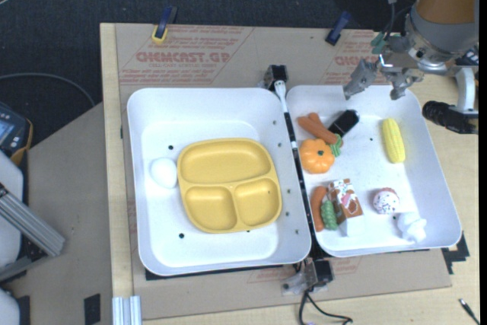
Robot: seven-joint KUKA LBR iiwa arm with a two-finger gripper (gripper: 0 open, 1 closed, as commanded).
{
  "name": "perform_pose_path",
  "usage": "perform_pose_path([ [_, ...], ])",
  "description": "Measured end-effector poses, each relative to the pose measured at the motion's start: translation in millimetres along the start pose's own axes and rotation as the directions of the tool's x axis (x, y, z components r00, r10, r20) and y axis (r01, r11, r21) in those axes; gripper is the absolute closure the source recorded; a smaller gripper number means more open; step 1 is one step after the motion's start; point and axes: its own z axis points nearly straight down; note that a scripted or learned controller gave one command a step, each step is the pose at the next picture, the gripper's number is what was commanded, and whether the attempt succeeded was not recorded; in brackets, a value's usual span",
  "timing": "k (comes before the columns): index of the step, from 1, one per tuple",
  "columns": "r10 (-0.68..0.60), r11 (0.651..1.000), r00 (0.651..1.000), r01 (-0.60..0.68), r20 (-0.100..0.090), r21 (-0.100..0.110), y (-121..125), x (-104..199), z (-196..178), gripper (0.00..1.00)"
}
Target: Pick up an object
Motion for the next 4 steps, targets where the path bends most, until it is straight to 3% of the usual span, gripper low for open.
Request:
perform_pose_path([
  [1, -0.002, 1.0, 1.0, 0.002, 0.002, -0.014, 2, 0, -8, 0.0],
  [4, -0.001, 1.0, 1.0, 0.001, 0.0, -0.008, 9, -2, 145, 0.0],
])
